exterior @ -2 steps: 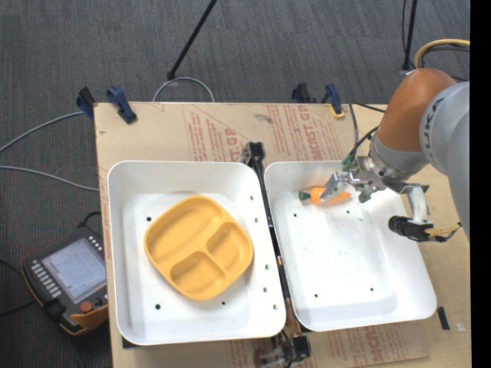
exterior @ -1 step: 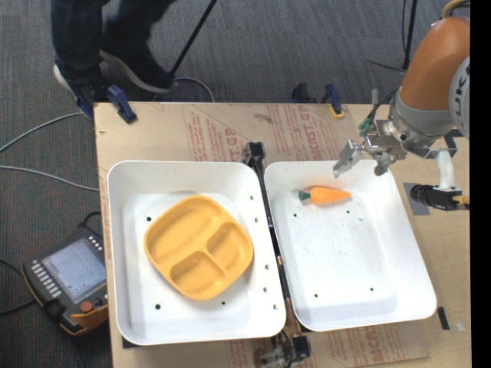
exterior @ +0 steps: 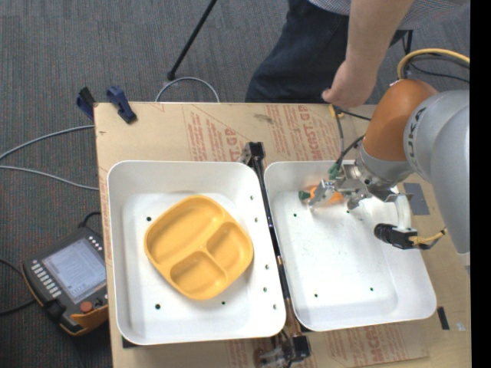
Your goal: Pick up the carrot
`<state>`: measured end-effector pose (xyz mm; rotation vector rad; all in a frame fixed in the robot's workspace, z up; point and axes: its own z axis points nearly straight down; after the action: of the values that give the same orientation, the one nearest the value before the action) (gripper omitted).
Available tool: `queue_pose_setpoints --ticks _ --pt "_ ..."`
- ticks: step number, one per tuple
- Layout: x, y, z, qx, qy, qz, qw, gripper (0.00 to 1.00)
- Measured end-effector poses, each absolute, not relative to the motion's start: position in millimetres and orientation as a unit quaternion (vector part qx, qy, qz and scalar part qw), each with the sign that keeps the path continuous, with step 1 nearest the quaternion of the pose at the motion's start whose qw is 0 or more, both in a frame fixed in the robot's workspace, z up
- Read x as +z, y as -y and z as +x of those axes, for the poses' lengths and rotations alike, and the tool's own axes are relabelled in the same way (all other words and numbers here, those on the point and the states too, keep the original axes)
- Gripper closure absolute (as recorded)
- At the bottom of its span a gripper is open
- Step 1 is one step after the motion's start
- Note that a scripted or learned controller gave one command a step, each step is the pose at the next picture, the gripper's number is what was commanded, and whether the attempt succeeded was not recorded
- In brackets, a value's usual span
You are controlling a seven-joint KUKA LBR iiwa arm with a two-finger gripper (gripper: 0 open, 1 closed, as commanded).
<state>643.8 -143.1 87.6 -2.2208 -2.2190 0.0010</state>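
The carrot (exterior: 328, 198) lies near the back of the right bin (exterior: 360, 297); it is orange with a green tip pointing left. My gripper (exterior: 343, 191) is down on it, over its right end, and covers part of it. The wrist and its orange band hide how the fingers stand around the carrot.
A yellow divided plate (exterior: 199, 246) sits in the left bin (exterior: 138, 313). A person's hand (exterior: 347, 90) rests on the cardboard just behind the right bin. A teach pendant (exterior: 69, 278) lies on the floor at left. Blue clamps (exterior: 120, 103) grip the board's back left corner.
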Motion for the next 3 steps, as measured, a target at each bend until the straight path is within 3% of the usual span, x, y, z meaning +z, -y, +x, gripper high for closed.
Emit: queue_pose_setpoints --ticks 1,2,3 --pt "196 192 644.7 -0.0006 0.707 -0.707 -0.002 0.0" --pt "147 178 644.0 0.0001 0.707 -0.707 0.0 0.0" --pt "86 134 579.8 0.0005 0.707 -0.707 0.001 0.0"
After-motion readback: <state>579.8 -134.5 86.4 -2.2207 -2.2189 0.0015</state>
